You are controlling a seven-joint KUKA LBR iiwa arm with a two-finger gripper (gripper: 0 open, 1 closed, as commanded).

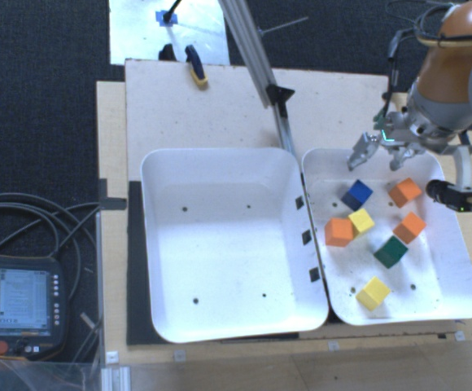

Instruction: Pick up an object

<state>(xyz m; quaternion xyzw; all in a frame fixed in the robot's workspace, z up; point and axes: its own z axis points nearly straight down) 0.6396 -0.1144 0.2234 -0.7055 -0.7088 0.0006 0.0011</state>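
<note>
The right bin [456,287] holds several small cubes: a blue one [356,194], orange ones [404,191] [339,231] [409,226], yellow ones [361,221] [373,292] and a green one [391,252]. My gripper [378,154] hangs over the bin's back edge, above and behind the blue and orange cubes. Its two grey fingers [360,151] are spread apart with nothing between them.
The left bin [163,177] sits beside the right one, sharing a middle wall. A slanted metal pole [252,47] rises behind the bins. A teach pendant [20,304] with cables lies at the far left. A blue-and-yellow tool [195,63] rests on the board behind.
</note>
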